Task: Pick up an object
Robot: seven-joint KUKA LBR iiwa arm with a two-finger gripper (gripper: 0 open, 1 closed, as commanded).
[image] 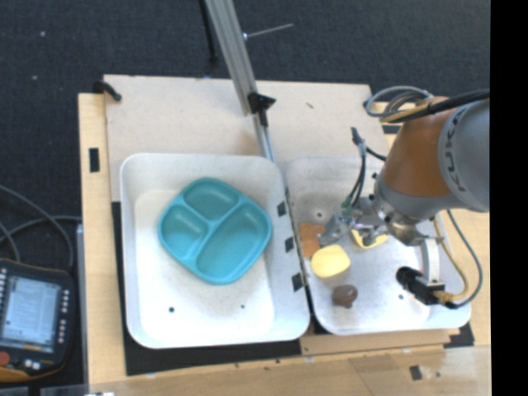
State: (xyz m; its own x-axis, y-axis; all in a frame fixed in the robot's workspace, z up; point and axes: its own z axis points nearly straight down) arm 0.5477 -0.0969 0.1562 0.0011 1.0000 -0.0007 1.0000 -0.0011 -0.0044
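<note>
A pale yellow rounded object [330, 261] lies in the right bin [375, 316], with a small brown lump [344, 294] just below it and an orange flat piece [307, 236] to its left by the bin wall. A brighter yellow object [368, 237] lies partly under the wrist. My gripper [346, 223] hangs low over the bin, just above and right of the pale yellow object. Nothing shows between its fingers.
The left bin [148, 304] holds a teal divided plate [216, 229]. A metal pole [235, 52] slants from the top down to the seam between the bins. Cables [388, 101] loop behind the arm, and a black clip [421, 285] hangs over the right bin.
</note>
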